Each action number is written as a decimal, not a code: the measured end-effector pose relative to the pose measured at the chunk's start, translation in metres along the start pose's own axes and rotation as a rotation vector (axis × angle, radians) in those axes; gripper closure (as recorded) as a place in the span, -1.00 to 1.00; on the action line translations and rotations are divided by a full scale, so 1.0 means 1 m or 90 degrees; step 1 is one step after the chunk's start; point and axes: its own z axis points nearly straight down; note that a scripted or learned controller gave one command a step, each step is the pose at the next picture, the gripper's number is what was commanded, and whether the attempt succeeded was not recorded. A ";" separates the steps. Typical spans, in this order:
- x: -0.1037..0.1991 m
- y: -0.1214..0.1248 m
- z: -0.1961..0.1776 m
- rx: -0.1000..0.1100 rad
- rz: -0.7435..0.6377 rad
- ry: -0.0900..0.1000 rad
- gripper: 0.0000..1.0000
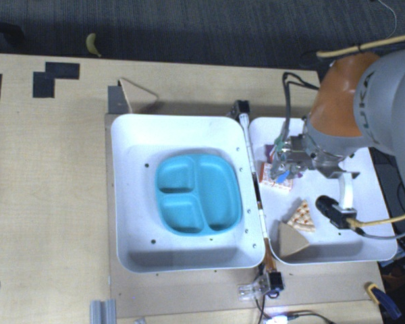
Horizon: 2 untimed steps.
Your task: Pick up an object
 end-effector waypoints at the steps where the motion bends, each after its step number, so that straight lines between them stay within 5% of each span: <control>1: -0.005 -0.064 -0.030 0.002 0.002 -0.001 1.00; 2: -0.004 -0.063 -0.041 0.000 -0.002 0.000 1.00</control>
